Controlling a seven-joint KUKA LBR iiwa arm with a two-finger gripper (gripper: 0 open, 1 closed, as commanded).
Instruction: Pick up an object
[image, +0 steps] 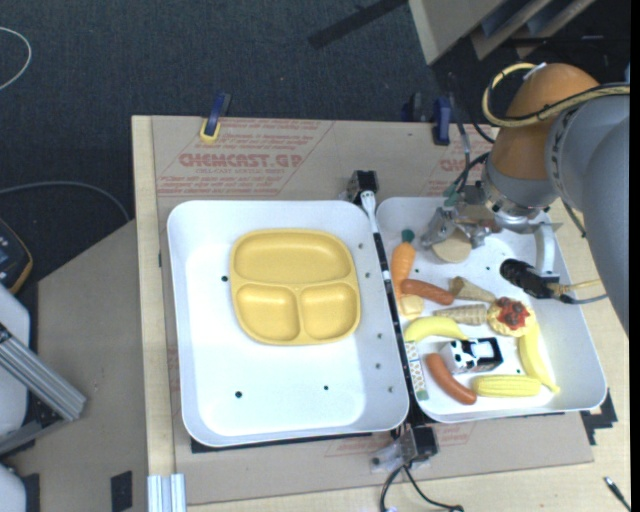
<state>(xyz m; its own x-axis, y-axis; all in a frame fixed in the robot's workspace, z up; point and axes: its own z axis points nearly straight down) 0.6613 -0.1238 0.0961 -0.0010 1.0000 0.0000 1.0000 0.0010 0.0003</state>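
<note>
Arm (592, 150): you see it reach in from the right, its orange band (530, 110) above the wrist, bent down over the far end of the right bin (585, 385).
Gripper (447, 228): low in that bin's far left part, just above a pale lump (453, 251); you cannot tell whether they touch.
Grip: you cannot tell if it is released or clenched, and you see nothing held.
Bins: two, side by side on the bench (150, 300).
Left bin (200, 390): one yellow tray (295, 284) with three compartments.
Objects to pick: all in the right bin, packed toward its left side and near end.
Carrot (402, 264): one, by the divider.
Sausages: two, one (428, 292) beside the carrot, one (450, 379) at the near end.
Bananas: two, middle (446, 328) and right (535, 357).
Corn (506, 385): one.
Red toy (512, 313): one.
Black-and-white toy (476, 352): one.
</note>
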